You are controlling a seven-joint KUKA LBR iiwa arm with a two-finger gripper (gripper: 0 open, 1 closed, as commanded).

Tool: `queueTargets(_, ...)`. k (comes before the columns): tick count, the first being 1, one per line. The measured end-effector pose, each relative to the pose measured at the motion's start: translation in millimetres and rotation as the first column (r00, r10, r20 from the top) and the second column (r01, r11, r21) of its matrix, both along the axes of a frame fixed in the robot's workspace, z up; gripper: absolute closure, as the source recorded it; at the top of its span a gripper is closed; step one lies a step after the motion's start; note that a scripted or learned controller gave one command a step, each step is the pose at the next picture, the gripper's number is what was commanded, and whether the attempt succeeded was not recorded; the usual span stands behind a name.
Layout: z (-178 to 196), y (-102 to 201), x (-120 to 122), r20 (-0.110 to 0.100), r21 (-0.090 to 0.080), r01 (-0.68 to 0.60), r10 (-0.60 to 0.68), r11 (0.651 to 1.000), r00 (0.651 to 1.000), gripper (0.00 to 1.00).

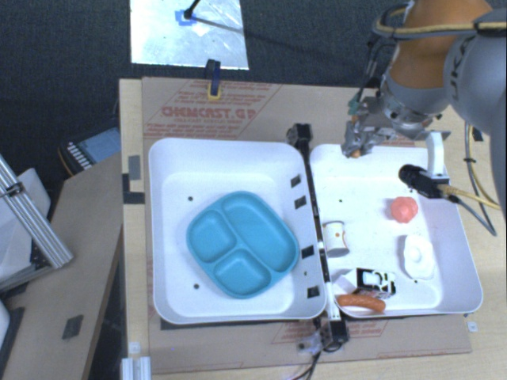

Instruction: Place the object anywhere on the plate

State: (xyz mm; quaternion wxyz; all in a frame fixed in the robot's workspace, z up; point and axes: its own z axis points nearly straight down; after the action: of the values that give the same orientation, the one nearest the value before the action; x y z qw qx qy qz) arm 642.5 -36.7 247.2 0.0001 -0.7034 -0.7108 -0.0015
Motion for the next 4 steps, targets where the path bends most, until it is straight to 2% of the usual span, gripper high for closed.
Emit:
queueTargets(2,-2,112,-16,-0.001,0.000,0.001,-0.001,1.000,1.000,1.00)
queueTargets(3,-33,157,-32,-0.005,-0.001,0.001,-0.001,1.000,1.000,1.00)
queueTargets(4,-18,157,-30,0.000,-0.001,0.004,-0.004,1.000,1.000,1.00)
